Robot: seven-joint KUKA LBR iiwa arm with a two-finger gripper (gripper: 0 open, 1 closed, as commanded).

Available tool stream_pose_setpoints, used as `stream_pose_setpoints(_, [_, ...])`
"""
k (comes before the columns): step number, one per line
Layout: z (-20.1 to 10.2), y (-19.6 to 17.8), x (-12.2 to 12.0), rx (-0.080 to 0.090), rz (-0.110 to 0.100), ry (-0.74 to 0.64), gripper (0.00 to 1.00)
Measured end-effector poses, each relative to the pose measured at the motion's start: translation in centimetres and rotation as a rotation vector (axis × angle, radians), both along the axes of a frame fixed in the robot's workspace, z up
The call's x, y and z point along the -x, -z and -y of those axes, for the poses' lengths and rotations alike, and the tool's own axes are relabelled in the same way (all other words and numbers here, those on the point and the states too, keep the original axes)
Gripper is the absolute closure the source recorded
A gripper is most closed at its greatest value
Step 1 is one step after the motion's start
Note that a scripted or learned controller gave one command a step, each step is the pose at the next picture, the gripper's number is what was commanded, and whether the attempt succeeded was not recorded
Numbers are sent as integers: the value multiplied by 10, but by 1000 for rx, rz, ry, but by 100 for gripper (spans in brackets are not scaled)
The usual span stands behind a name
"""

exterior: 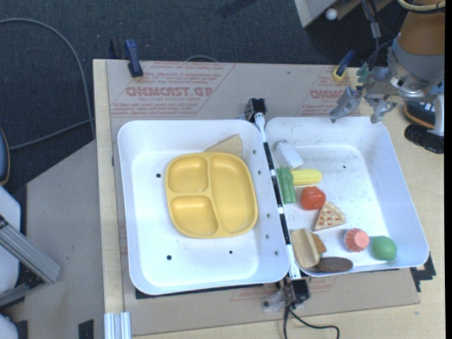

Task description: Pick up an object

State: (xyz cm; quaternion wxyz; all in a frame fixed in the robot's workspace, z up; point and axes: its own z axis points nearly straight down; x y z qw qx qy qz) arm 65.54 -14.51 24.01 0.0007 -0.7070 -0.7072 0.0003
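Claw [360,106] hangs above the right bin's [395,154] far rim, fingers spread, gripping nothing. Below it in that bin: corn [306,177], tomato [312,198], green ball [383,247]. Yellow tray [210,193] in left bin [141,189].

One fixed camera looks down slantwise on both white bins [141,210].

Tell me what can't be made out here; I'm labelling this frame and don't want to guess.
- Tan wedge in the left bin: the yellow tray covers most of it.
- Arm: cut off by the top and right edges of the camera view.
- White piece in the right bin: too small to identify.
- Brown item at the near rim: shape unclear.
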Motion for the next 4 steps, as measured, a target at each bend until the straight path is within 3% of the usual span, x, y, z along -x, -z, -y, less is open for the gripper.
stream_pose_setpoints(1, [-52, 121, 37, 0, -1, 0, 0])
stream_pose_setpoints(2, [-45, 155, 63, -1, -1, 0, 0])
stream_pose_setpoints(3, [17, 156, 167, 1, 1, 2, 0])
stream_pose_setpoints(4, [-3, 155, 41, 1, 3, -1, 0])
